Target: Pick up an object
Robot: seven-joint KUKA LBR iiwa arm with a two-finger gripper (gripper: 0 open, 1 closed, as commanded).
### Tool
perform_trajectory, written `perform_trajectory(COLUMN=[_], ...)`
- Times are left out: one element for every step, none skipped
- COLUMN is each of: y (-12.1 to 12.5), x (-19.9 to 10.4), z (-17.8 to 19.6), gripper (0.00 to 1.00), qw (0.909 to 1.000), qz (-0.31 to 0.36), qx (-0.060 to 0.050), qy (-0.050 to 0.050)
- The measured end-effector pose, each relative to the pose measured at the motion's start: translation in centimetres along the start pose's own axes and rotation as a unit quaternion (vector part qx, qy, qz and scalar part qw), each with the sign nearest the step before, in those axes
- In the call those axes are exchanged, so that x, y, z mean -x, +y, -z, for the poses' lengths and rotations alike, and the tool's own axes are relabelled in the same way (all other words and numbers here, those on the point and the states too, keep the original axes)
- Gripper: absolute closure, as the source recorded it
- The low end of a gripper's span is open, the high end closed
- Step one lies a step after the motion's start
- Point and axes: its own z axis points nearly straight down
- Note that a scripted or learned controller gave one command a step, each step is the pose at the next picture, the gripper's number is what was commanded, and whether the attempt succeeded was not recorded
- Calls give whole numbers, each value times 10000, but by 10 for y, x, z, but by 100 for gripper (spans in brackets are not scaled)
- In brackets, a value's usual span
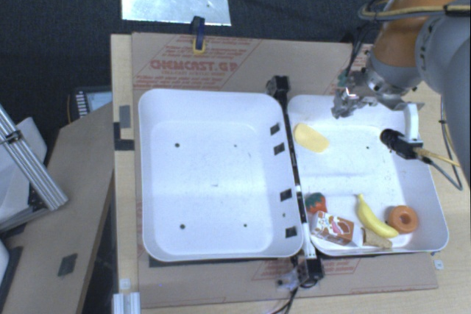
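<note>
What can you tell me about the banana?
The banana is small, yellow and smooth, maybe a plastic toy. It is curved and lies flat in the right bin, near the front edge. One end points up toward the middle of the bin, and the other points toward the front right corner. An orange ring sits just beside it on the right, close enough that they may touch. A flat packet lies to its left. Nothing holds it.

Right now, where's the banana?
In the camera view, the banana lies in the right bin, near its front right corner, between the orange doughnut-shaped ring on its right and the small printed packet on its left.
</note>
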Motion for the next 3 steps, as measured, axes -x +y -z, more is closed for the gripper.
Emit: perform_trajectory(y=[1, 2, 3], x=[0, 0, 0], z=[11, 22, 33], gripper=[100, 100, 100], qw=[10000, 10000, 10000], qz=[9, 19, 29], qx=[15, 30, 47], qy=[-1, -3, -6])
